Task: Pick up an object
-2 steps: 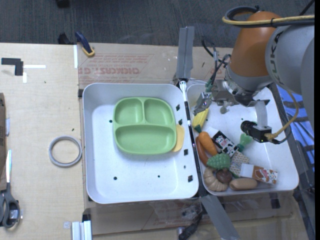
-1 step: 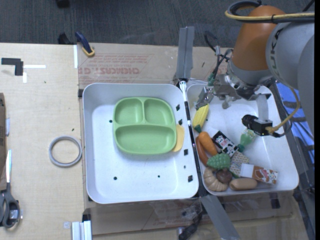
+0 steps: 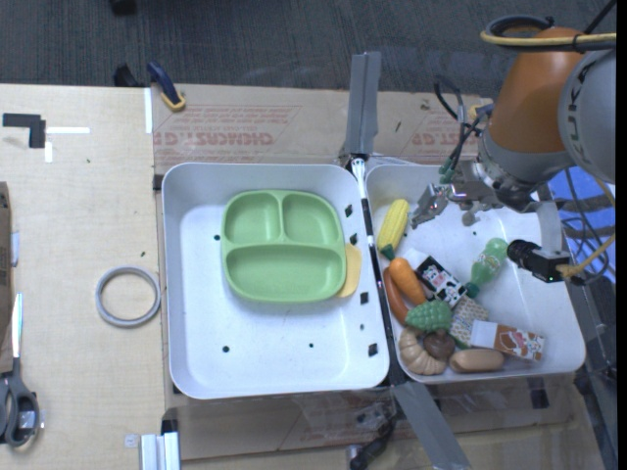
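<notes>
The right bin (image 3: pixel 549 292) holds a heap of toy food. A yellow corn cob (image 3: pixel 393 223) lies at its upper left and an orange carrot (image 3: pixel 404 284) below it. Nearby are a black-and-white box (image 3: pixel 443 280), a green bottle (image 3: pixel 487 262), a green leafy piece (image 3: pixel 429 315), a bread roll (image 3: pixel 423 352), a brown sausage (image 3: pixel 477 360) and an orange packet (image 3: pixel 517 343). My gripper (image 3: pixel 431 204) hangs over the upper part of this bin, just right of the corn cob, with nothing seen in it. The orange-banded wrist (image 3: pixel 534 86) rises behind it.
The left bin (image 3: pixel 196 341) carries a green divided plate (image 3: pixel 284 245) with a yellow piece (image 3: pixel 352 270) at its right edge. A grey tape ring (image 3: pixel 127 295) and scissors (image 3: pixel 18 399) lie on the bench at left. A metal divider (image 3: pixel 362 106) stands between the bins.
</notes>
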Motion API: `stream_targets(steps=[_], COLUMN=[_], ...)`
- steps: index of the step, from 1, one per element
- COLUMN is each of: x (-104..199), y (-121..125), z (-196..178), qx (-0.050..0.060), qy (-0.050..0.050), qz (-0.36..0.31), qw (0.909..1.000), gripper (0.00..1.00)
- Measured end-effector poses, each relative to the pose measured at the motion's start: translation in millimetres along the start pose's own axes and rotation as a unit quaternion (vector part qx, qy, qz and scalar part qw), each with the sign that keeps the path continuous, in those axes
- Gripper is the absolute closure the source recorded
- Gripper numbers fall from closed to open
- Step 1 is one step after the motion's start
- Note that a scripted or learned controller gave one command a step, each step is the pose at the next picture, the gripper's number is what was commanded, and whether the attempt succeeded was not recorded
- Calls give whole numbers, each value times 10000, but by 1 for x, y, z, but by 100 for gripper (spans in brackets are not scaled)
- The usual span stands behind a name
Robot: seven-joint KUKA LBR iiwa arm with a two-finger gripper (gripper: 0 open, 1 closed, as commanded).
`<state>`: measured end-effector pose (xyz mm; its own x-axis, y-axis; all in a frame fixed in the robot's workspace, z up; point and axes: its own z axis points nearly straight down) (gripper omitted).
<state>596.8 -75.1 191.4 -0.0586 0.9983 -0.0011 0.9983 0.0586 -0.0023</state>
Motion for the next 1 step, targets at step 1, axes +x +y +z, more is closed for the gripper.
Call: stream_targets(steps=[1], x=[-17], y=[-52], z=[82], qx=[2], qy=[4], qz=[-172], qw=[9999], gripper=[0])
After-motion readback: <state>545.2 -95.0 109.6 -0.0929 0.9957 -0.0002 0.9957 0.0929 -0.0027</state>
